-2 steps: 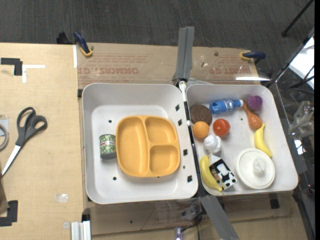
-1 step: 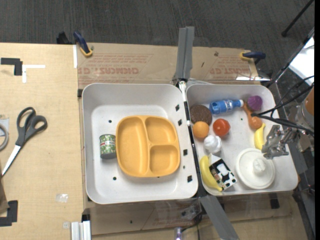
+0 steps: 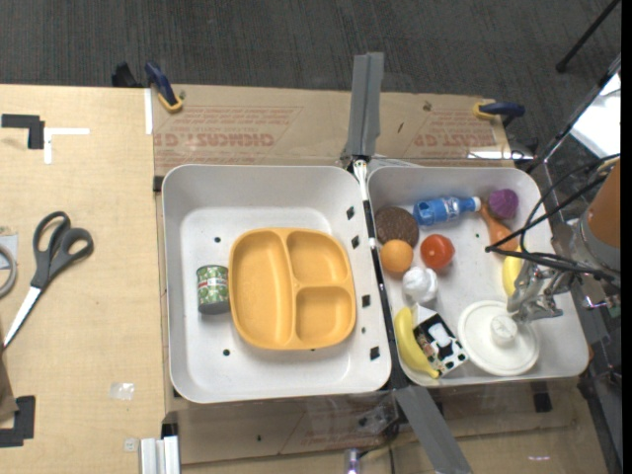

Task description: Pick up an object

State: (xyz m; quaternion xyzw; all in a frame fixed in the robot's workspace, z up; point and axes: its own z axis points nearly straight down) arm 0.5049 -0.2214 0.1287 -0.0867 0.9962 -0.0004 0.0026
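Gripper (image 3: 534, 300) of mine hung low in the right bin (image 3: 567, 363), nothing visibly between its fingers; whether they were open, I couldn't tell. White lid (image 3: 499, 338) lay just beside it, yellow banana (image 3: 510, 273) near, tomato (image 3: 437, 251) further left.

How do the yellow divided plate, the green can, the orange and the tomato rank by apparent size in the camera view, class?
1. yellow divided plate, clearly largest
2. green can
3. orange and tomato: look about alike, so unranked
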